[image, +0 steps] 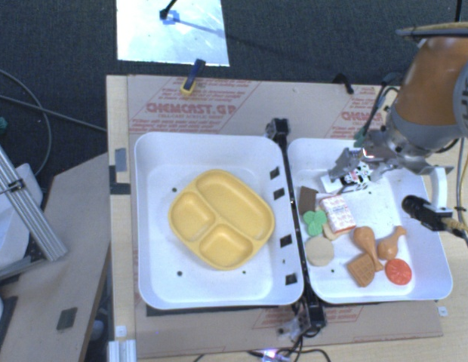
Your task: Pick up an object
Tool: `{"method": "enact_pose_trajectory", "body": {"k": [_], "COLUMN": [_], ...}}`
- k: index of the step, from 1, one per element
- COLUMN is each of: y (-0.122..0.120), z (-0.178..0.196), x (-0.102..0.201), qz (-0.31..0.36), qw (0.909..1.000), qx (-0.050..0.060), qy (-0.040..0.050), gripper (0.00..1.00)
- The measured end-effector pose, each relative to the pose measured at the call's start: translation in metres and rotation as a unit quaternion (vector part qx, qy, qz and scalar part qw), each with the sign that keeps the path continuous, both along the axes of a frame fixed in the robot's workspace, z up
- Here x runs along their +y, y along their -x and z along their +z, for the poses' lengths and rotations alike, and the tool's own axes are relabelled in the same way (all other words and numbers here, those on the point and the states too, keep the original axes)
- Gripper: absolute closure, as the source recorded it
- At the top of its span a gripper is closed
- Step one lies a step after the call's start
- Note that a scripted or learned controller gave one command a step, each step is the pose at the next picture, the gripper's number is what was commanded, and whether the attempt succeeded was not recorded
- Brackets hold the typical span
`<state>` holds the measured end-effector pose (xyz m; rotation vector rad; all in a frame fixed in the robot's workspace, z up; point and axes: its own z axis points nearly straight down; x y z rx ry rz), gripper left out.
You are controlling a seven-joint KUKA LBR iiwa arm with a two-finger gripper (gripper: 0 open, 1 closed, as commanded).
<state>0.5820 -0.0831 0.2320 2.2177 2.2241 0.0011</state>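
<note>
My gripper [349, 167] hangs low over the far left part of the right bin [438, 277], at the end of the grey arm with its orange band [438, 59]. A small black-and-white item [361, 176] lies right beside it; whether they touch I cannot tell. In the same bin lie a red-and-white box [339, 213], a green piece [315, 222], a brown block [307, 199], a beige disc [320, 252], two toy drumsticks [365, 240] [391, 241], a waffle piece [361, 269] and a red round piece [398, 271].
The left bin [155, 277] holds a yellow divided plate [221, 219]. A black ridge with clips [290, 202] separates the two bins. A black cylindrical part [423, 213] sticks out over the right bin's right side. Cardboard [219, 108] lies under both bins.
</note>
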Motion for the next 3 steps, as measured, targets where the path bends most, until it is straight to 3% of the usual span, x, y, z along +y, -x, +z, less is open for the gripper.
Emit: {"method": "enact_pose_trajectory", "body": {"k": [1, 2, 3], "y": [0.034, 0.079, 0.094], "z": [-0.045, -0.149, -0.127], "x": [-0.061, -0.104, -0.121], "qz": [-0.004, -0.003, 0.000], "qw": [1.0000, 1.0000, 1.0000], "qx": [0.001, -0.002, 0.000], "qy": [0.0005, 0.0006, -0.0034], "gripper": [0.00, 0.00, 0.00]}}
